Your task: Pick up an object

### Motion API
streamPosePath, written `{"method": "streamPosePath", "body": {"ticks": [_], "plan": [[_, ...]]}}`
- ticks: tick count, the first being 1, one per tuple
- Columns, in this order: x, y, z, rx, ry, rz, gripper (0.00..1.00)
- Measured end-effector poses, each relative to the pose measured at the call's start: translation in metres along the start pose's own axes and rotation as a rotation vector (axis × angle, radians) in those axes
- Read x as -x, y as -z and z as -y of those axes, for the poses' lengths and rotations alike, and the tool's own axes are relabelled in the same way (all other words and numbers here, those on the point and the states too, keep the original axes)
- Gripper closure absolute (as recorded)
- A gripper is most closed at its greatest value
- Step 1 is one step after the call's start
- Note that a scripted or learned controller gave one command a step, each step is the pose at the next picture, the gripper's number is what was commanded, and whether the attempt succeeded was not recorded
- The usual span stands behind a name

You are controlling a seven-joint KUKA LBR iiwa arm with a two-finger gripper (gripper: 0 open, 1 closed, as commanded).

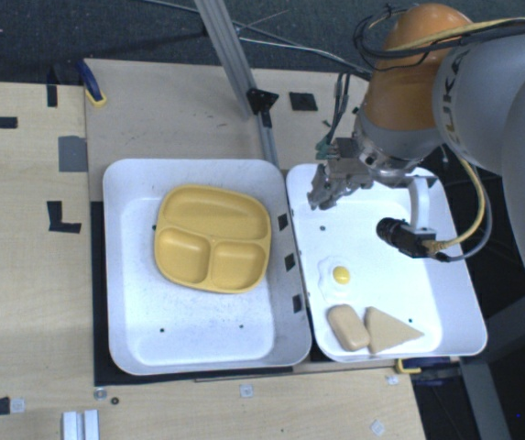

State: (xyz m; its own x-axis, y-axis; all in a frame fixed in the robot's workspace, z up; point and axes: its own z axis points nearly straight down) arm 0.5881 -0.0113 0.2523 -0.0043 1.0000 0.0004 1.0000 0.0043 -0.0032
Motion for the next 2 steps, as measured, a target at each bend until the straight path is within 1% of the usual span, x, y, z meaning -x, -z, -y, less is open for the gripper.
{"method": "streamPosePath", "body": {"ticks": [1,2], "plan": [[-0.051,-0.004,0.015,0.000,0.002,0.000,1.00],[-0.103,-0.009,0.017,0.001,0.002,0.000,1.00]]}}
